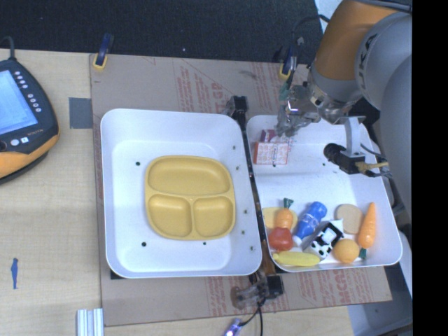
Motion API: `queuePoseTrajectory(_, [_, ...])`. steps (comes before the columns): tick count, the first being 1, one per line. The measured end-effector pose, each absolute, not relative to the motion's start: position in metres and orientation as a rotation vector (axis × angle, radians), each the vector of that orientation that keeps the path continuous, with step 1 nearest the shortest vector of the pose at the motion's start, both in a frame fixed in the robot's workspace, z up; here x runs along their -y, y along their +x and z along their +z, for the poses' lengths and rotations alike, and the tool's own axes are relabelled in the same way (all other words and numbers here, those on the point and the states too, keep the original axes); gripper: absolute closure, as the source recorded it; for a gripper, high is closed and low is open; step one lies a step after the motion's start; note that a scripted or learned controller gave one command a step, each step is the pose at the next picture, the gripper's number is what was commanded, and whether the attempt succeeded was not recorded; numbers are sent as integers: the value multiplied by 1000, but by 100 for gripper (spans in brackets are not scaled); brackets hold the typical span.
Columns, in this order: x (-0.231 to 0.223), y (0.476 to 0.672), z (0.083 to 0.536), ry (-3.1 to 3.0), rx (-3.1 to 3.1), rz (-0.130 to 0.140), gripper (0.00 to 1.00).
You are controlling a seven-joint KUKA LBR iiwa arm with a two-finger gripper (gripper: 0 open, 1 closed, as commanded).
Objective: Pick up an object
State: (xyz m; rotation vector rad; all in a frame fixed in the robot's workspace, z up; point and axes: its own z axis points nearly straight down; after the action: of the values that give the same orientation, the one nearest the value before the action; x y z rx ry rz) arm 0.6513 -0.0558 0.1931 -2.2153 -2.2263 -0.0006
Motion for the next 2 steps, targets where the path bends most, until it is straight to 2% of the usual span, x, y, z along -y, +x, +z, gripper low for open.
queuePoseTrajectory(1, [56,651,192,-2215,2224,3,0])
queuePoseTrajectory(2, [92,655,122,-2215,2222,7,0])
